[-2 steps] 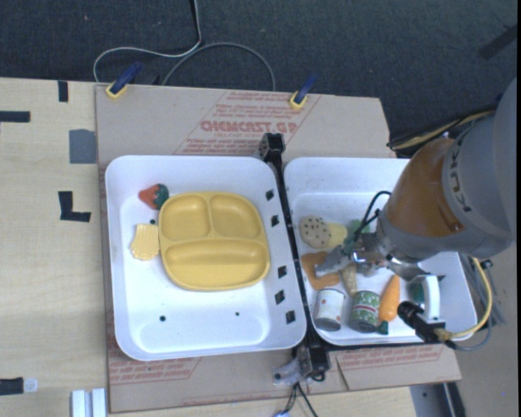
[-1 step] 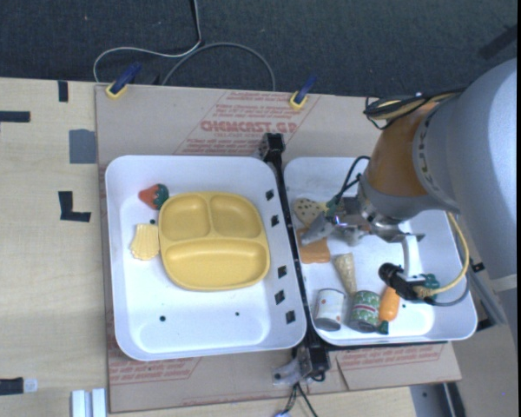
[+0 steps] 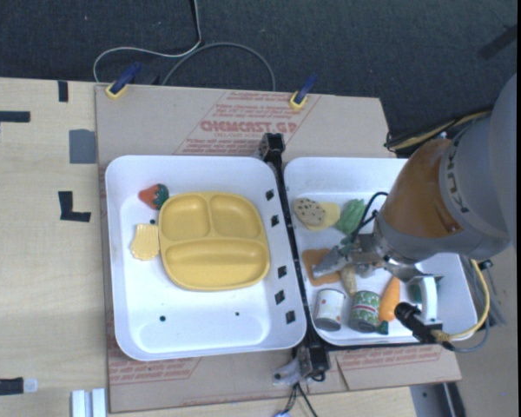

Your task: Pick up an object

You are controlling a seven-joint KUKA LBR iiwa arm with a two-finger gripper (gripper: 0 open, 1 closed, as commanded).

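Observation:
My gripper (image 3: 346, 263) is low in the middle of the right bin (image 3: 456, 315), reaching in from the right under the grey arm and its orange band. It hangs right over the end of a brown-orange toy (image 3: 315, 264) and a small tan piece (image 3: 349, 280). Just below it stand a white cup (image 3: 328, 307), a green-labelled can (image 3: 363, 311) and an orange carrot (image 3: 389, 301). Above it lie a speckled beige disc (image 3: 306, 209), a yellow piece (image 3: 329, 215) and a green toy (image 3: 352, 213). The wrist hides part of the bin's right half.
The left bin (image 3: 200, 333) holds a yellow divided plate (image 3: 214, 240), a red and green strawberry (image 3: 154, 195) and a pale yellow piece (image 3: 144, 242). A black divider (image 3: 282, 233) runs between the bins. Cables lie along the right bin's front edge.

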